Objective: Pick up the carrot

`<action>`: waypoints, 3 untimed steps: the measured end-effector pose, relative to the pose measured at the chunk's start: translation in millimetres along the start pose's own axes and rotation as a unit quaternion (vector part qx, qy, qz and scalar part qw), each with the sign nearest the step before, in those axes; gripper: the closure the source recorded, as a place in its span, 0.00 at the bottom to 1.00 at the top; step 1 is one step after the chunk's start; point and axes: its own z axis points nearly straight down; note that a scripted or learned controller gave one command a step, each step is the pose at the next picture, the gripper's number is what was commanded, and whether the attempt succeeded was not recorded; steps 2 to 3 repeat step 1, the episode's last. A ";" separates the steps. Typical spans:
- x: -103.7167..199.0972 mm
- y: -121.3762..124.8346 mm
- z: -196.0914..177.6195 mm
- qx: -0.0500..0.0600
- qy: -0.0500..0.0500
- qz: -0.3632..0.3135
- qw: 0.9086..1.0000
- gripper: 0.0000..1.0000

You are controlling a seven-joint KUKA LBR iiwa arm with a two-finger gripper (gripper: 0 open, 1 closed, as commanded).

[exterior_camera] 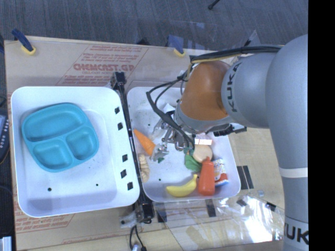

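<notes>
Camera view: carrot (143, 141) lies in the right bin (137, 99), against that bin's left wall, tip pointing up-left. Gripper (166, 140) hangs just right of the carrot; fingers are lost in cable and metal clutter, so cannot tell how far apart they stand, and nothing is visibly held.

Step in hand looks like the approach. To do it well: shift toward the bin's left wall, straddle the carrot across its narrow width, avoid scraping the wall.

Farther right of the carrot: green item (191, 162), red bottle (207, 178), banana (182, 187), crowded. Left bin (21, 95) holds a blue divided plate (58, 136). Bins sit on a cardboard sheet (104, 61); dark carpet beyond.
</notes>
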 end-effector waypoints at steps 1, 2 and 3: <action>54.8 93.6 -90.7 -0.002 0.000 0.205 0.979 1.00; 54.8 93.6 -90.7 -0.002 0.000 0.205 0.979 1.00; 54.8 93.6 -90.7 -0.002 0.000 0.205 0.979 1.00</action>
